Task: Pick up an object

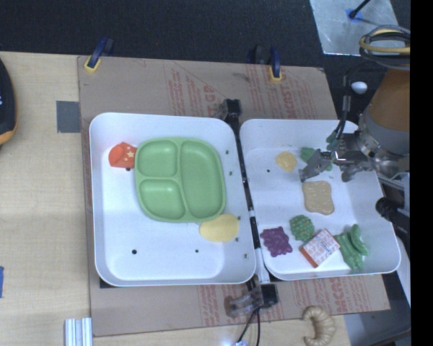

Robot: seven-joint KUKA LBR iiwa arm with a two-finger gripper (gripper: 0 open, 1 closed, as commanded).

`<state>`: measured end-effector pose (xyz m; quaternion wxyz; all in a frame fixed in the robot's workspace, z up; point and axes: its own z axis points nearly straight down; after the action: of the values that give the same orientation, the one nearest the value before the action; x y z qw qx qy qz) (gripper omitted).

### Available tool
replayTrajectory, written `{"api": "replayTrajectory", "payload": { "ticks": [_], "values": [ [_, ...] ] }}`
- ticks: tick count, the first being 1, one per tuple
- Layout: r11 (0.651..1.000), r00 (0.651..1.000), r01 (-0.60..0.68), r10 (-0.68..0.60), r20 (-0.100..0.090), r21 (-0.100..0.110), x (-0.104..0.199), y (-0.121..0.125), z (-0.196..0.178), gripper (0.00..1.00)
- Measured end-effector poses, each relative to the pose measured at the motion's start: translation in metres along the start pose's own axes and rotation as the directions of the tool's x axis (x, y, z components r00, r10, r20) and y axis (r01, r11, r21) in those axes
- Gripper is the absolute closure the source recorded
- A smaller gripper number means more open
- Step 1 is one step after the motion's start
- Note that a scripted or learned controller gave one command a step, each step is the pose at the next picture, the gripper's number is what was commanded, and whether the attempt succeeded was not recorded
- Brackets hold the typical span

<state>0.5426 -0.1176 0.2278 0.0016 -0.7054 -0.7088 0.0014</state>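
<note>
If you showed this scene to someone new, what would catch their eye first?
Probably the green divided plate, large in the left bin, with a red piece at its left edge and a yellow one below. Next, the end effector above the right bin, near a tan slice.

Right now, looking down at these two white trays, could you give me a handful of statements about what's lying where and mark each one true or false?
1. The green divided plate lies in the left bin. True.
2. A purple bunch of grapes lies in the right bin. True.
3. The red item sits in the right bin. False: it is in the left bin, by the plate's upper left edge.
4. The gripper hangs over the left bin. False: it is over the right bin, above the tan flat piece.
5. The yellow item rests inside a plate compartment. False: it lies on the bin floor at the plate's lower right edge.
</note>
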Motion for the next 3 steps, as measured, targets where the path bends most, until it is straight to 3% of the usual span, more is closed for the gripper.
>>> {"api": "replayTrajectory", "payload": {
  "ticks": [1, 2, 3],
  "values": [
    [1.0, 1.0, -0.001, 0.001, 0.001, 0.002, -0.029, 0.008, 0.024, 0.0],
    [1.0, 1.0, 0.001, -0.001, 0.004, -0.002, -0.048, 0.02, 0.141, 0.0],
    [1.0, 1.0, 0.002, -0.001, 0.005, -0.008, -0.049, 0.022, 0.122, 1.0]
  ]
}}
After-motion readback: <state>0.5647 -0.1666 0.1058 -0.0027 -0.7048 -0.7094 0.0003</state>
